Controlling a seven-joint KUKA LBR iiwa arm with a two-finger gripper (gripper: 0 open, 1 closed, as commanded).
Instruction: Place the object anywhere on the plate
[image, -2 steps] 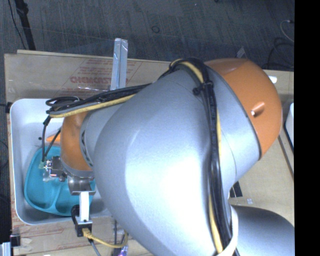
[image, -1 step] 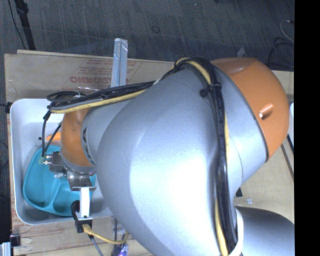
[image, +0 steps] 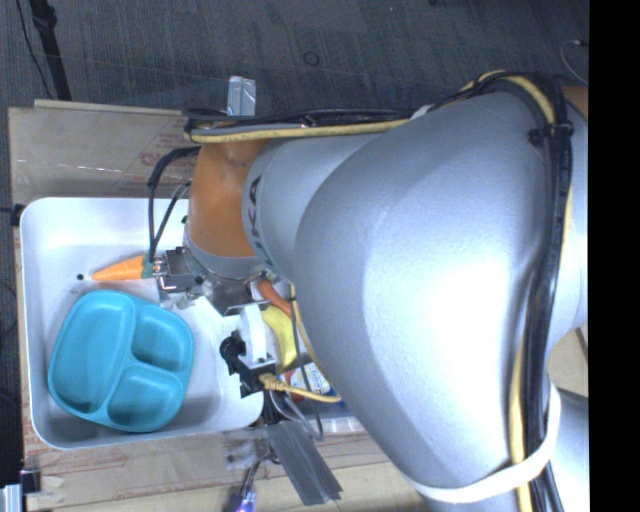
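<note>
A blue plate (image: 120, 360) with three compartments lies in the left white bin (image: 40, 240), toward its near left corner. Just beyond the plate's far rim lies an orange toy carrot (image: 120, 268), its green end pointing right. My gripper (image: 178, 277) sits right against that green end, above the plate's far right corner. Whether it touches or grips the carrot is hidden by the wrist. The grey arm with its orange band (image: 220, 200) covers most of the right side.
Yellow and orange objects (image: 280, 330) peek out under the arm to the right of the plate, partly hidden. Black and yellow cables (image: 160, 190) loop around the wrist. The bin's wall (image: 120, 205) runs along the far side.
</note>
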